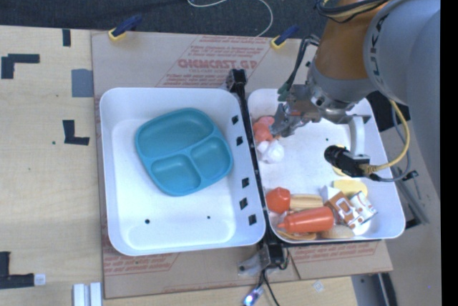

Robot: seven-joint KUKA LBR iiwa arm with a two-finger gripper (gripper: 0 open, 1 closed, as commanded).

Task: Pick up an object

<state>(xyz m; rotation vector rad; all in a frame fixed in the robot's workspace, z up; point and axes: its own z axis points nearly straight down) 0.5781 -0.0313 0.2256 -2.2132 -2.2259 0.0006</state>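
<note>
Bench space is being taken up by two shallow white bins set side by side on a sheet of brown cardboard [215, 65]. A blue divided plate [184, 150] is being held flat in the left bin [118, 176], tilted slightly across its floor, with its three compartments bare. The right bin [383, 222] is being reached into by the grey arm [401, 47], whose orange band [347, 33] is being shown above the wrist. The gripper [280, 127] is being lowered at the bin's upper left corner, just beside the dividing wall; whether it is open or closed cannot be told, as its tip is being lost against the objects below it. Pressed close to that tip, a salmon-pink object [262, 129] and a small white object [273, 151] are being seen against the left wall of the right bin, touching or nearly touching each other. Along the near edge of the same bin, a cluster is being formed by a red-orange piece [278, 199], a long orange carrot-like toy [309, 221], a yellow piece [348, 187] and a white-and-brown patterned item [352, 210], all lying close together. A black part with a cable [343, 159] is being seen over the bin's right side. No object is being shown clearly gripped
</note>
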